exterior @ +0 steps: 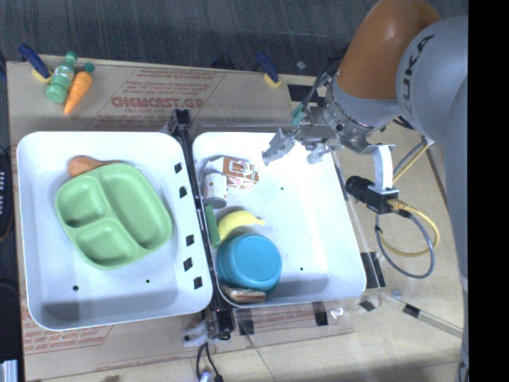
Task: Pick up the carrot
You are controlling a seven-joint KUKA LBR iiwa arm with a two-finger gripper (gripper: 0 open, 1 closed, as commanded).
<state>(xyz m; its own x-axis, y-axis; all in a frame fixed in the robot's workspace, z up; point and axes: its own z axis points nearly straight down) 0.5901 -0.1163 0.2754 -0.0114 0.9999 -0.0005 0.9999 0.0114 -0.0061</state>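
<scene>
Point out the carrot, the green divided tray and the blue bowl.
carrot (77, 91), camera view, middle of its orange body.
green divided tray (112, 215), camera view, central ridge between compartments.
blue bowl (250, 262), camera view, middle of its blue surface.

Red print on the cardboard sheet (151, 94) under the bins reads "CHEMCAST GP" — the smaller lines around it are too blurred. Letters "UKA" show on the grey arm (429, 54).

Right bin's (338, 237) right half lies open; blue bowl (250, 263), yellow lemon (235, 221) and a small can (214, 186) (left side) crowd the divider.
</scene>
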